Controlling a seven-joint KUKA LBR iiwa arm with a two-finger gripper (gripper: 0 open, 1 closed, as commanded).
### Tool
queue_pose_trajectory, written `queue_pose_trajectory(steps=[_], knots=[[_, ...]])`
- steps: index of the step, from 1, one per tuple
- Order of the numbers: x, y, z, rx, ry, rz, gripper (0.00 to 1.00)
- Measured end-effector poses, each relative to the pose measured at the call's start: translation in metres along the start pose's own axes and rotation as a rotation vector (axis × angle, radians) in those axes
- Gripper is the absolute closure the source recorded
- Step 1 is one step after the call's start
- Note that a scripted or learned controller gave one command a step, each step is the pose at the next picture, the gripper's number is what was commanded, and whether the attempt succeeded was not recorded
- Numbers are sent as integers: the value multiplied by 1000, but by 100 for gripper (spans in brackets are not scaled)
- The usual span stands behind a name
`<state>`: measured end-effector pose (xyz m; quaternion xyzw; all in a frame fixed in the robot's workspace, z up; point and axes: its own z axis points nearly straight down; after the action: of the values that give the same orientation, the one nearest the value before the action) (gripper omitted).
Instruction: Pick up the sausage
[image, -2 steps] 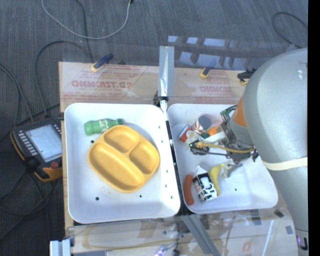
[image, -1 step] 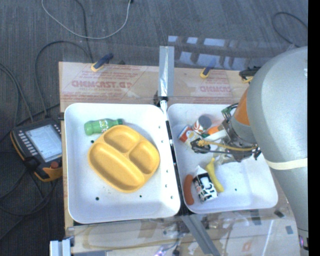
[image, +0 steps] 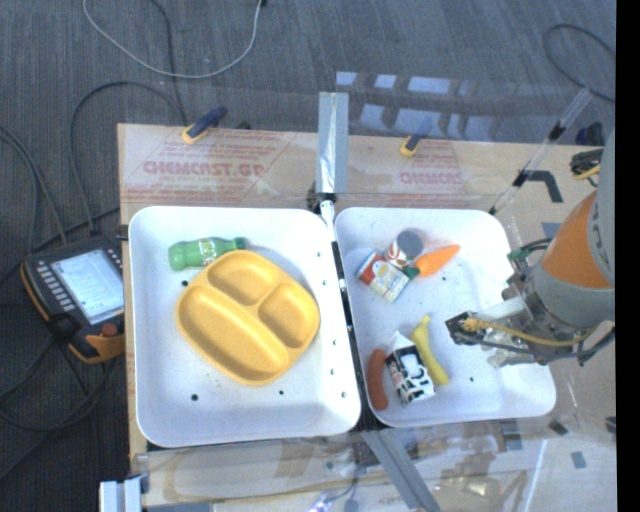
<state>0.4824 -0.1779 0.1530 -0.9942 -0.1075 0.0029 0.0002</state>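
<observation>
Fingers (image: 497, 338) over the right bin (image: 482, 275); I cannot tell their spread, and see nothing held. The sausage (image: 376, 378) lies along the bin's left wall, just beside a carton (image: 411, 374). I judge it light, soft, slick: grip mid-length, across its width.

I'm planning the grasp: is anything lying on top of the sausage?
Nothing covers the sausage; its whole top shows. The black-and-white carton stands close beside it; whether they touch I cannot tell. What is under the carton is hidden.

Mostly smooth plastic, some gloss
Yel. tray (image: 248, 315) glossy plastic; wht bins (image: 165, 400) smooth, matt-ish; sausage (image: 376, 378) shiny skin.
</observation>
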Motion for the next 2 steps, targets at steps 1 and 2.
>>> queue_pose_trajectory(steps=[1, 2], knots=[[-9, 44, -6, 0, 2, -79, 100], [-9, 44, -17, 1, 2, 12, 100]])
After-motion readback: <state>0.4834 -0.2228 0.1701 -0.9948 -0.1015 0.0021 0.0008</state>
